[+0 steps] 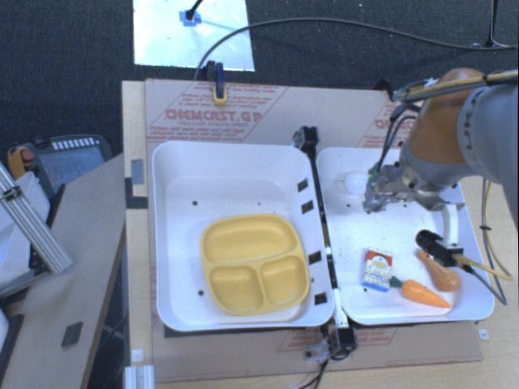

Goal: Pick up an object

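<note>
Board reads "CHEMCAST GP" (red print); gripper over rt bin.

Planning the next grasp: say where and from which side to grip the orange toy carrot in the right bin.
Grip the orange toy carrot across its thicker middle, coming straight down from above. It lies flat near the right white bin's front edge, pointing left to right, so the fingers should close across its narrow width. The small card packet lies close to its green end.
</note>
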Tool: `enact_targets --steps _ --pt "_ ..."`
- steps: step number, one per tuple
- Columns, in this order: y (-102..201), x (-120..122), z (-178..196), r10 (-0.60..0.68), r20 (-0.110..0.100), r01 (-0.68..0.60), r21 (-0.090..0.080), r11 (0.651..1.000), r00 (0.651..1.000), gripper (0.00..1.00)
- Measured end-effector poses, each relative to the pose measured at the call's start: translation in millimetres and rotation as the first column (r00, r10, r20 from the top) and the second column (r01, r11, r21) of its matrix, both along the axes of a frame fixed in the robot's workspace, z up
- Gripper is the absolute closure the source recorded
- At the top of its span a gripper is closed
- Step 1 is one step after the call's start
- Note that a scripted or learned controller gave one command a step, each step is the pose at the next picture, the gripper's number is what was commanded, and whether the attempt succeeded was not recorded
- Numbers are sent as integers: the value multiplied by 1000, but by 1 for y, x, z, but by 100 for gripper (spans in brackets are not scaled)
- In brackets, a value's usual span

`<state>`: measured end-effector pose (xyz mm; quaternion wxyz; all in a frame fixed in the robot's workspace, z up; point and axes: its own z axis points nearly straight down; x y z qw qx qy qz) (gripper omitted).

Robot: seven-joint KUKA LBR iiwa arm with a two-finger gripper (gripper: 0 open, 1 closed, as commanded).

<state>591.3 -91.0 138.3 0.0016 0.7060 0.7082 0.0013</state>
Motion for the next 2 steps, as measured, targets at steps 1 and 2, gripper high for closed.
enact_targets --steps 1,2 --pt "3 7 46 1 2 -1 0 1000 1000 100" --pt "3 8 73 1 0 -1 0 1000 1000 100"
